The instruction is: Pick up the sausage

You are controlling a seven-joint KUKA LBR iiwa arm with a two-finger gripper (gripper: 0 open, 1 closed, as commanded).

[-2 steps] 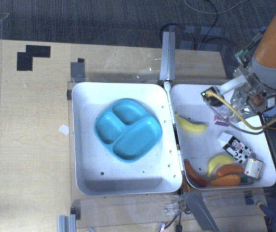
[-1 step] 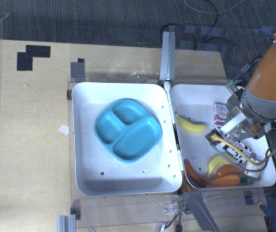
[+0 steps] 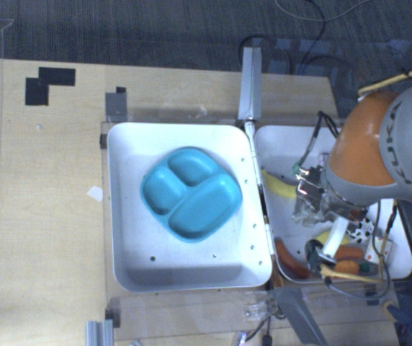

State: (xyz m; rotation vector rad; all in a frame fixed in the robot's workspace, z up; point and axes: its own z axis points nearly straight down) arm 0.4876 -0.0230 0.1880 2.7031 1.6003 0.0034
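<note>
Camera view: sausage point(image 3: 287, 257) sits at 7 o'clock in the right bin point(image 3: 285, 148), probably soft and slick, so grab mid-length. Can't tell if the gripper point(image 3: 312, 209) is open or closed.

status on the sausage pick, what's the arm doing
Gripper low in right bin. Sausage lies at the bin's near left corner, apart from gripper. Yellow piece just beside gripper, view-left.
</note>
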